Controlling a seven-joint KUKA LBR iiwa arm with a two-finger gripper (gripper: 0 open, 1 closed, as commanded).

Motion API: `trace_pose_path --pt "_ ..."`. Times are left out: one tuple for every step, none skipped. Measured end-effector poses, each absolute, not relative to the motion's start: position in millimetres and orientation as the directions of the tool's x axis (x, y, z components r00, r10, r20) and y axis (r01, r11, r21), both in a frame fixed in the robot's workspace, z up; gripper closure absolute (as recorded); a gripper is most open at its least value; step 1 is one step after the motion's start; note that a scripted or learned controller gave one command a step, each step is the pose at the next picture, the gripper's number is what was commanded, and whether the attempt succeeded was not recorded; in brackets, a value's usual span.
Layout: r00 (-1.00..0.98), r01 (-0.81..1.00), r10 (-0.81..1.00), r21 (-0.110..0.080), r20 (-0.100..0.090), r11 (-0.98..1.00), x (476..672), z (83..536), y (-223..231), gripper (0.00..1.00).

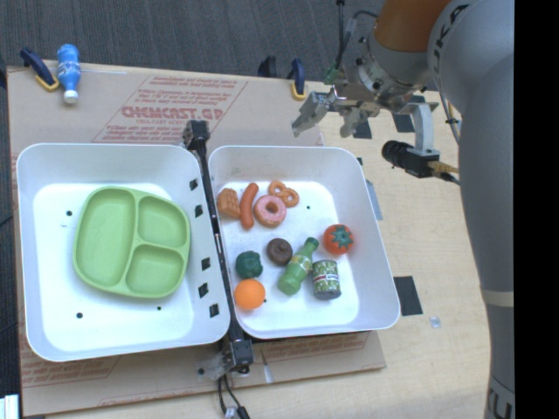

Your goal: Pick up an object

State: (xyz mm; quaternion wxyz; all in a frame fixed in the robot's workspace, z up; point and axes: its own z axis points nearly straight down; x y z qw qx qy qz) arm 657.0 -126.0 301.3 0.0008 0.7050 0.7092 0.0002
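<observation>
The right bin [367, 199] holds several toy foods: a hot dog [249, 204], a pink donut [270, 209], a pretzel [283, 192], a croissant-like piece [228, 202], a chocolate donut [279, 251], a green bottle [297, 268], a can [326, 279], a tomato [339, 239], broccoli [249, 264] and an orange [250, 295]. My gripper [332, 116] hangs above the bench just beyond the bin's far rim, open, with nothing between its fingers [307, 114].
The left bin [35, 225] carries a green divided plate [133, 242]. A blue-and-white bottle [69, 72] lies at the far left of the board. Clamps [297, 77] grip the board's far edge. The grey arm [476, 147] runs down the right side.
</observation>
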Motion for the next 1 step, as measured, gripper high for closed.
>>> trace_pose_path --pt "-0.006 1.000 1.000 0.005 -0.001 0.006 656.5 486.3 -94.9 0.00"
